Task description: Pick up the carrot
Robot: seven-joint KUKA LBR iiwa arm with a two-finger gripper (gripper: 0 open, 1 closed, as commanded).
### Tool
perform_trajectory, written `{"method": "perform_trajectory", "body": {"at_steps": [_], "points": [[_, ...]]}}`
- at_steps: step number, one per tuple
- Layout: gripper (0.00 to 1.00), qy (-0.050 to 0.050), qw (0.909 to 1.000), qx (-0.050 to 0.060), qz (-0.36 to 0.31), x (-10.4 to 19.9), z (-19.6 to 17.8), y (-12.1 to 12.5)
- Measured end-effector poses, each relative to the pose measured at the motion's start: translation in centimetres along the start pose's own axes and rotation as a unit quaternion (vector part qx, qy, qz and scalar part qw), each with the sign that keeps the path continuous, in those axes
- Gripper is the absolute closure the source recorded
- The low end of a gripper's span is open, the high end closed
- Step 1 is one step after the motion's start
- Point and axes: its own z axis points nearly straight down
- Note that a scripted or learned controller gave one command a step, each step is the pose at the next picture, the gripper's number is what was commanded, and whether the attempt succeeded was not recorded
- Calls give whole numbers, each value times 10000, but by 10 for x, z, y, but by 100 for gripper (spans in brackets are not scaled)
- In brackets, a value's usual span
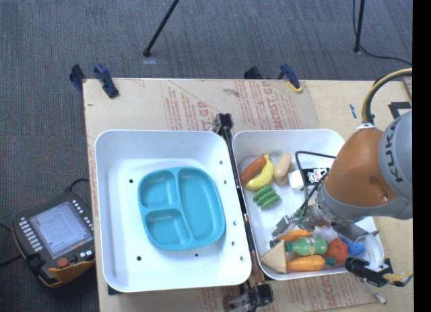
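The right bin (316,135) holds a heap of toy foods. An orange carrot (306,263) lies near the bin's front wall, next to a tan bread wedge (274,259). A second, smaller orange piece (296,235) lies just behind it. My gripper (288,223) hangs low over the middle of the right bin, directly above that smaller orange piece and a little behind the carrot. The orange wrist band (357,172) hides the bin's right side. Nothing is visibly held.
A green bottle (314,245), a red piece (337,251) and a blue piece (357,246) crowd beside the carrot. A banana (262,173), a reddish sausage (252,167) and a green vegetable (267,197) lie at the back left. The left bin (108,169) holds a blue divided plate (180,207).
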Motion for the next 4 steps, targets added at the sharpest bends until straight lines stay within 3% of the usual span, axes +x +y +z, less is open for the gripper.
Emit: {"method": "perform_trajectory", "body": {"at_steps": [1,2,3,4], "points": [[100,7,10000,2,20,0,-10,0],[0,6,10000,2,19,0,-10,0],[100,10,10000,1,39,0,-20,1],[100,-2,9933,-13,1153,90,-141,21]]}}
